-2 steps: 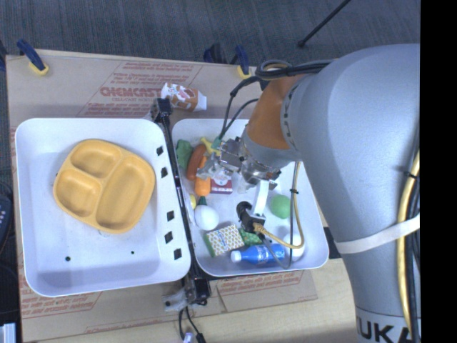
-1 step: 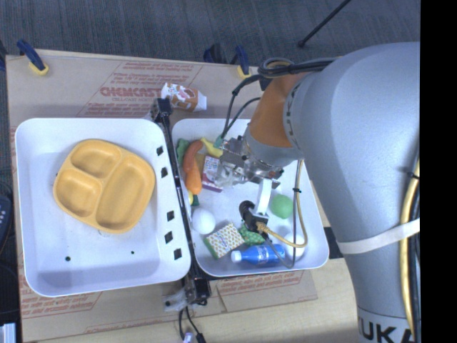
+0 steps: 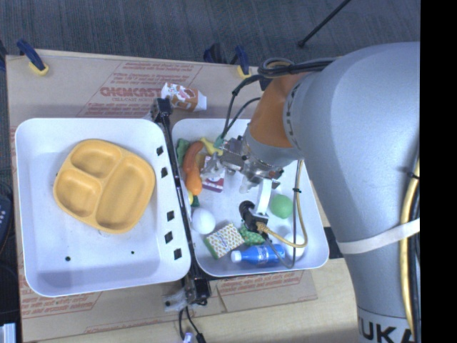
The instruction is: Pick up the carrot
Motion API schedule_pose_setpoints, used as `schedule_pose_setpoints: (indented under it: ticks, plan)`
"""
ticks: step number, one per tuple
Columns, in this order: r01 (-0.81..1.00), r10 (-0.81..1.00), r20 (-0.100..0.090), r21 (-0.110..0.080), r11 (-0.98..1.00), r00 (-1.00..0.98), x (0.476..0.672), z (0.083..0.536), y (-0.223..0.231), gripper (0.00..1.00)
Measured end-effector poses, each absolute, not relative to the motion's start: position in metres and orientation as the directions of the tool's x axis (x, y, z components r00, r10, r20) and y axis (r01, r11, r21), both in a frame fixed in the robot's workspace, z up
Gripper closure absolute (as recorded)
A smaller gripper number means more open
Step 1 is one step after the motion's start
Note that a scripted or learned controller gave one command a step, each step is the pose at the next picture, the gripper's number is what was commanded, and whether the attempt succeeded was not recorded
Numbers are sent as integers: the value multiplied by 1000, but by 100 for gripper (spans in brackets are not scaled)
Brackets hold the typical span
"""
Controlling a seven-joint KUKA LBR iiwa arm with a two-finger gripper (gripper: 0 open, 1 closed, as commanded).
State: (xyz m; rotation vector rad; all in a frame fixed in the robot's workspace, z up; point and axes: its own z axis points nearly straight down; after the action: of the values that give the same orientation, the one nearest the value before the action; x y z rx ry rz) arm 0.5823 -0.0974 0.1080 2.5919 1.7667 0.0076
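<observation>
1 carrot (image 3: 192, 167), 2 bins (image 3: 28, 191), 1 pincer (image 3: 251, 191)

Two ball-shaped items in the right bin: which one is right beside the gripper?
The green ball, by the bin's right wall, just right of the gripper. The white ball lies farther left, below the carrot near the divider.

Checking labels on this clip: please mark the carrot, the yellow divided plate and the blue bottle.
carrot (image 3: 192, 168): camera view, middle of its orange body, right bin's left side.
yellow divided plate (image 3: 104, 185): camera view, ridge between its compartments, left bin.
blue bottle (image 3: 257, 256): camera view, middle of its body, right bin's near edge.
</observation>
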Motion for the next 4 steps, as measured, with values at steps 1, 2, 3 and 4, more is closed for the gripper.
schedule_pose_setpoints:
  ticks: [1, 2, 3, 4]
  plan:
    - [958, 959, 1, -4, -285, 285, 556, 192, -18, 0]
    - [958, 958, 0, -5, -286, 286, 555, 191, -18, 0]
    - [958, 958, 0, -5, -286, 286, 555, 191, -18, 0]
    - [655, 655, -3, -5, -755, 755, 562, 191, -5, 0]
